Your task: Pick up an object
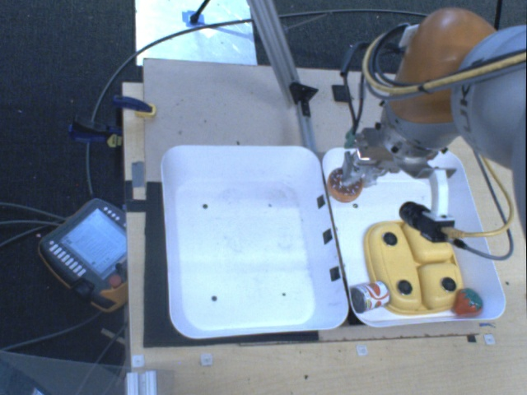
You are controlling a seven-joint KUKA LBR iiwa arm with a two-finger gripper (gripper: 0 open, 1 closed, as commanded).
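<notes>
- The gripper (350,171) hangs low over the far left corner of the right bin (478,212), right above a small round brown object (345,186); I cannot tell whether it has hold of it.
- That object sits beside the bin's wall, likely making it awkward to reach.
- A yellow moulded tray (412,267), a small can (370,295) and a red piece (468,302) crowd the near end.
- The arm (461,72) reaches in from the right, wrist bent downward.
- The left bin (177,220) lies alongside on the desk (214,105).

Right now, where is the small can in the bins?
The small can lies on its side in the right bin, at its near left corner, against the yellow tray and far from the tool.
</notes>
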